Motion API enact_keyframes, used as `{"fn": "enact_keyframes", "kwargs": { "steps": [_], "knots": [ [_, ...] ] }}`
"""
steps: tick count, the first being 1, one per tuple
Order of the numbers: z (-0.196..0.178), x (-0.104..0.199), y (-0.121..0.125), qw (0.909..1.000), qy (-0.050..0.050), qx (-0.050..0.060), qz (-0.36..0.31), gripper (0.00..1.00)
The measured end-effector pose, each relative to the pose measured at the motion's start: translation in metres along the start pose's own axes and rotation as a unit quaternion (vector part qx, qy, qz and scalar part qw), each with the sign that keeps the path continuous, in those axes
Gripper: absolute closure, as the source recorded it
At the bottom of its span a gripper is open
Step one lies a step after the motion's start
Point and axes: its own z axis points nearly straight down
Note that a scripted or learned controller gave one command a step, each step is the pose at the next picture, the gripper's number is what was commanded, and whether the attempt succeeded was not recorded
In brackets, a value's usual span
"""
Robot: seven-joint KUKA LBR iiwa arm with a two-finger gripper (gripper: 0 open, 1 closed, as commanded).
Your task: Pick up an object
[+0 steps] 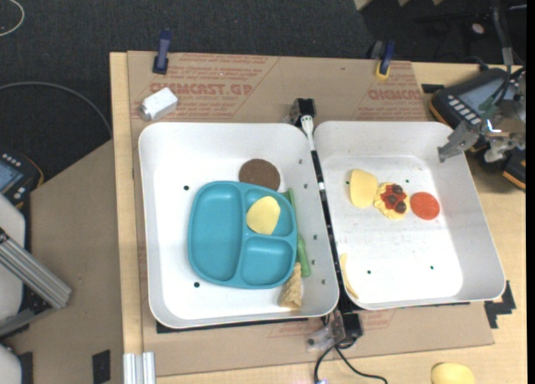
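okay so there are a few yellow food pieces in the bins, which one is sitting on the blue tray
The yellow piece in the left bin, lying in the blue tray's upper right compartment. The other yellow piece lies on the right bin's floor, beside the red pieces.

A tray (pixel 219 240) lay in the left bin (pixel 159 207), a chip (pixel 264 215) in its upper right compartment. A disc (pixel 260 174) sat just behind the tray. In the right bin (pixel 468 240), three food pieces (pixel 393 198) lay side by side.
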Motion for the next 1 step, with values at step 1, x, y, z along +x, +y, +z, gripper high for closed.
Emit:
{"fn": "enact_keyframes", "kwargs": {
  "steps": [1],
  "knots": [
    [-0.1129, 0.1467, -0.0037, 1.0000, 0.001, -0.005, -0.006, 0.00]
  ]
}}
